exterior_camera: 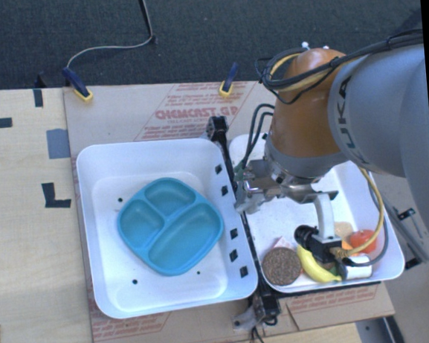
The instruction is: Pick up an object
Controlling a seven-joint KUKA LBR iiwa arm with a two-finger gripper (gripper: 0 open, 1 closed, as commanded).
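Gripper (255, 193) over the right-hand bin (287, 214); nothing seen held.
Nearest, along the bin's front wall, lie a brown speckled disc (281, 266), a banana (318, 267) just beside it, and a red-orange piece (361, 241). The banana is probably light, stiff and smooth, so grasp it across mid-body. Farther back, the gripper hangs near the dividing wall; whether it is open or closed cannot be told.

The arm (322, 120) covers the far half of the right bin (289, 214) from you, and runs off the view's right edge. The red-orange thing (361, 239) beside the banana (314, 264) is partly hidden; you cannot name it.
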